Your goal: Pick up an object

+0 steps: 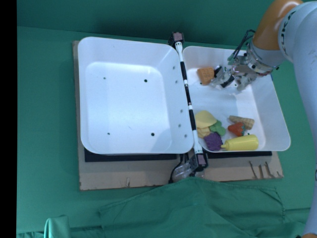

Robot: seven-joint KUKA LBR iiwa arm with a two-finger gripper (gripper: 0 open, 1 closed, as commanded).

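Overhead, green cloth (44, 108) drapes the bench beneath two white bins (99, 48); whether the claw (229, 78) is parted, unclear.

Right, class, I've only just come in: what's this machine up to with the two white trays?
A grey robot arm reaches in from the right over the right bin. Its gripper sits low in the far part of that bin, right beside an orange waffle-like toy; whether it grips the toy is unclear. The other toy foods lie in a cluster at the near end: a yellow piece, a purple piece, a yellow bottle and a cone. The left bin sits alongside.
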